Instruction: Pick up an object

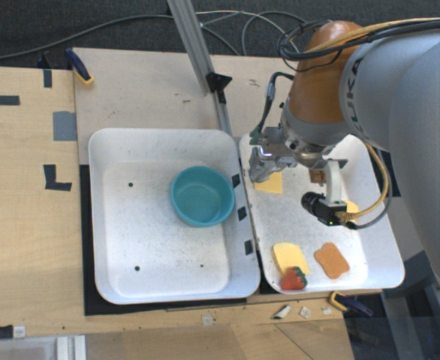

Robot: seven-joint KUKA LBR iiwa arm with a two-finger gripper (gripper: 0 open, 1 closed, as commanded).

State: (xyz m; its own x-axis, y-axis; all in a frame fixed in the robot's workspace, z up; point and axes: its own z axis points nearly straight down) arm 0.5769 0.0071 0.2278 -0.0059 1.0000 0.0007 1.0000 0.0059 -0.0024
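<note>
My gripper (pixel 263 165) hangs over the far left corner of the right bin (pixel 378 268), by the wall between the two bins. A flat yellow piece (pixel 270 184) lies on the bin floor directly beneath and just in front of it, partly covered by the gripper's metal body. Whether the gripper touches this piece cannot be made out. A yellow block (pixel 288 256), a small red item (pixel 295 279) and an orange piece (pixel 331 260) lie at the near end of the same bin. A teal bowl (pixel 201 195) stands upright in the left bin (pixel 122 223).
The grey arm with its orange band (pixel 321 73) covers the far right part of the right bin. A black fitting with a yellow cable (pixel 326 208) hangs off the wrist above the bin floor. A slanted metal pole (pixel 197 47) rises behind the bins.
</note>
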